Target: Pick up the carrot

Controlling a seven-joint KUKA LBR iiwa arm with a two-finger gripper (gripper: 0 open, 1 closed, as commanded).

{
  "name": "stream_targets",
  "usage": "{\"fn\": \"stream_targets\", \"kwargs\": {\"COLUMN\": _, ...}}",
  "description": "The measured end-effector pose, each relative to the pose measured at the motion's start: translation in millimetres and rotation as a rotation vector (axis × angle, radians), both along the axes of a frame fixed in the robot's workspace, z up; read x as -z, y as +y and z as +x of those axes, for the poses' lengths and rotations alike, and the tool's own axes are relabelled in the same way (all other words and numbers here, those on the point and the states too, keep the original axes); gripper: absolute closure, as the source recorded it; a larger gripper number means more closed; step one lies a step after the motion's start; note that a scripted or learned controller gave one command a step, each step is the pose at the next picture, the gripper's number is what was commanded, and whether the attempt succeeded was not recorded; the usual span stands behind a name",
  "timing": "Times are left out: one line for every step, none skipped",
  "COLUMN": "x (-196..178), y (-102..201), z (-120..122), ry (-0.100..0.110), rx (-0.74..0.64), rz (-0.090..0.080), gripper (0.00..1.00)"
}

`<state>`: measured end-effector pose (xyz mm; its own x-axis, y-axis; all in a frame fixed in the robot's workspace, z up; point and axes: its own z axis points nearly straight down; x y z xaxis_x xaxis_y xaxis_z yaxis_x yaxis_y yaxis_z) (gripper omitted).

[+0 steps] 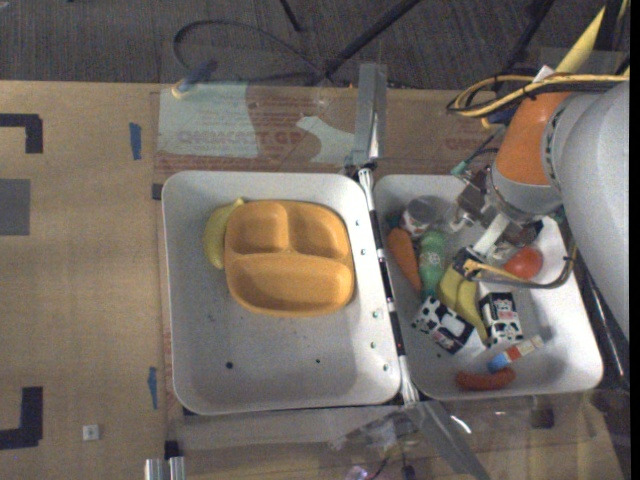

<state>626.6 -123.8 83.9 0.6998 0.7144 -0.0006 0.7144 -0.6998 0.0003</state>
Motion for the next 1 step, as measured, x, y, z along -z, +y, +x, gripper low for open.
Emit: {"fn": "stream_targets", "kwargs": {"x": -7.3, "y": 0.0, "z": 0.8, "ry": 0.001, "rx": 0.000, "rz": 0.000, "gripper": 1.00}}
